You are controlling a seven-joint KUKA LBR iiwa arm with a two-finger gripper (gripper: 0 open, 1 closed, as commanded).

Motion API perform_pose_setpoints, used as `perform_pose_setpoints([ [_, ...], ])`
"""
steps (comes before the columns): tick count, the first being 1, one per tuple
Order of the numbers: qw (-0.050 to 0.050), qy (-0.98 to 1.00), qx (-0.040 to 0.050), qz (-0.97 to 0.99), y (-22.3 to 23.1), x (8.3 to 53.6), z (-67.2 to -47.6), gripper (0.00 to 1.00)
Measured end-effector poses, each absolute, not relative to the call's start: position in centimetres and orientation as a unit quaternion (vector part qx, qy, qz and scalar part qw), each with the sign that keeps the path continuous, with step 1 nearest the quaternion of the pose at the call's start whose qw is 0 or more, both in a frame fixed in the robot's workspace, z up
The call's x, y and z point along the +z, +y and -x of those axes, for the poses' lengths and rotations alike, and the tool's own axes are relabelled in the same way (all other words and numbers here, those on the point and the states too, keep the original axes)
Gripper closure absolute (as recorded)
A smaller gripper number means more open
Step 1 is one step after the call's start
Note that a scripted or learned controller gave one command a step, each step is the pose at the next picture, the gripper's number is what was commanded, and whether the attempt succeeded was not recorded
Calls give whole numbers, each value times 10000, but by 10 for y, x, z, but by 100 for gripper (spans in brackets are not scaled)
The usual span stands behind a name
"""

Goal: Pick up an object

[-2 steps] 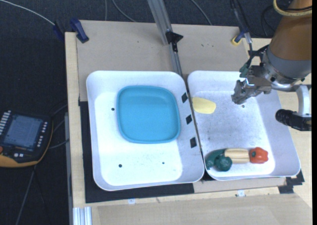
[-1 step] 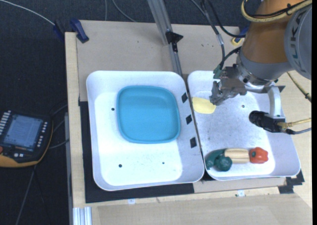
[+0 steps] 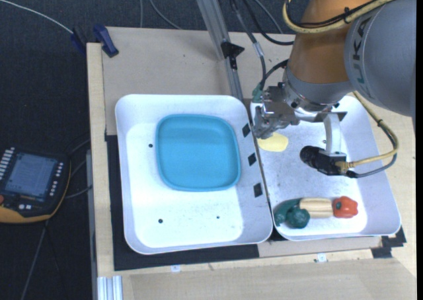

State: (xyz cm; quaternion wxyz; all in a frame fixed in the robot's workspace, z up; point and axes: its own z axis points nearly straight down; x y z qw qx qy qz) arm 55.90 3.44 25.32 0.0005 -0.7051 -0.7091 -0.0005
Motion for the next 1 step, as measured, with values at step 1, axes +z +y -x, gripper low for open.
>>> perform_pose_setpoints([
  [1,4,-7087,-5,7055,90,255,-570,100],
])
